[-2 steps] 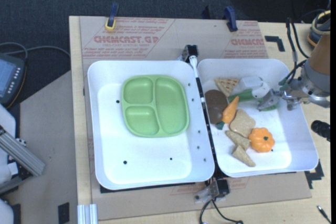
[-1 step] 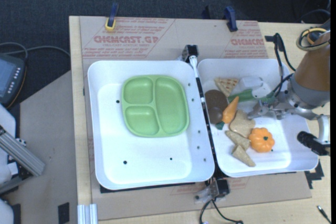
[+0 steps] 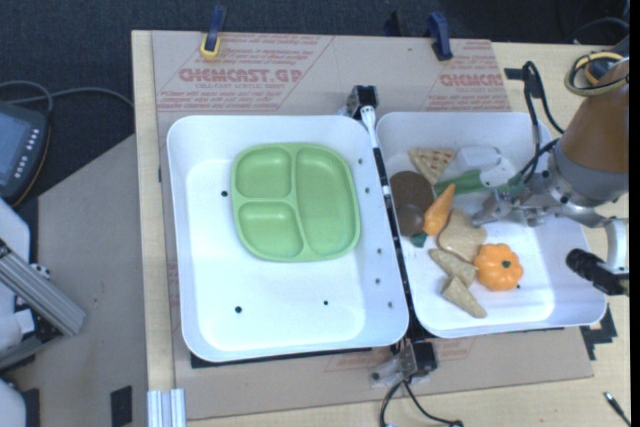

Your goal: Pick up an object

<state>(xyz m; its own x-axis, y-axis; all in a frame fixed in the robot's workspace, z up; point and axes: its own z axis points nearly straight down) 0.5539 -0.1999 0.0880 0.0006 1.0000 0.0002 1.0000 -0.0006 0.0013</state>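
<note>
The right bin (image 3: 570,300) holds several toy foods. Among them are a tan waffle wedge (image 3: 432,162), a brown round piece (image 3: 408,196), an orange carrot (image 3: 440,209), an orange pumpkin (image 3: 498,267) and beige bread pieces (image 3: 461,241). A green item (image 3: 497,178) lies beside a pale translucent one (image 3: 478,158). My gripper (image 3: 503,207) reaches in from the right and hangs low over the middle of this bin, just right of the carrot and above the pumpkin. Nothing can be seen held in it.
In the left bin (image 3: 200,245) lies a light green divided plate (image 3: 296,201). A black divider rail (image 3: 385,215) runs between the bins. The arm's orange band (image 3: 598,130) stands over the right bin's far right side. Blue clamps (image 3: 437,35) grip the bench's back edge.
</note>
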